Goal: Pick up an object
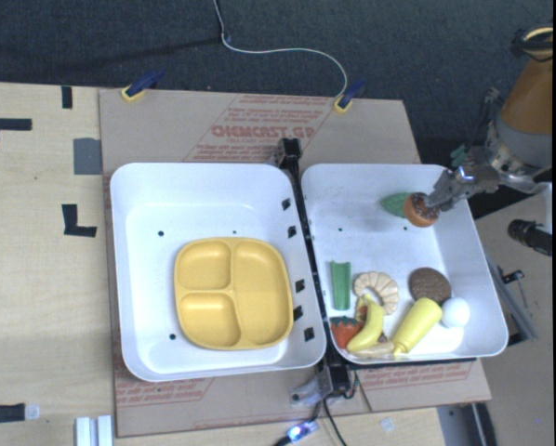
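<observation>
While gripper (433, 200) touches round orange carrot (411, 206), smooth yellow plate (232, 292) apart

Arm (529, 100) cut off at right edge — red item (345, 331) half-hidden under banana (369, 327).

Single fixed camera above the bench (36, 249), looking down at a slant, both white bins (129, 193) fully in frame.
</observation>
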{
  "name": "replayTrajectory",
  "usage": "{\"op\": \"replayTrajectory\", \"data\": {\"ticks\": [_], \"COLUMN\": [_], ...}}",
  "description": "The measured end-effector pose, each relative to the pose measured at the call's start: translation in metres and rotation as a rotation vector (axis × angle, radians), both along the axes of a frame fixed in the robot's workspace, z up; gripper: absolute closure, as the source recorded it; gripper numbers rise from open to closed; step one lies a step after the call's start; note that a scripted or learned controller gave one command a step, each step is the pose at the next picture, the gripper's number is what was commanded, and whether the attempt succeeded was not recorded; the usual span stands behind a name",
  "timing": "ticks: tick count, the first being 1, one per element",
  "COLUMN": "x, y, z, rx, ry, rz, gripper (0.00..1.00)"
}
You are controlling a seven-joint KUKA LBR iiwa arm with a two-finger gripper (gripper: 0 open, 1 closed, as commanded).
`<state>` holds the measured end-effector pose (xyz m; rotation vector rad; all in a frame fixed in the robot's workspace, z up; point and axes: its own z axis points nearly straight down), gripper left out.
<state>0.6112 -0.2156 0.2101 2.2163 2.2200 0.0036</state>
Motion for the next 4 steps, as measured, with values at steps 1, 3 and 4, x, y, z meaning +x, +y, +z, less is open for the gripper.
{"op": "replayTrajectory", "data": {"ticks": [1,3,4], "x": [0.001,-0.018,-0.029], "y": [0.001,0.108,0.169], "z": [0.015,0.003,0.009], "rx": [0.002,0.004,0.005], "ry": [0.004,0.007,0.007], "rz": [0.000,0.005,0.006], "gripper": [1.00,1.00,1.00]}}
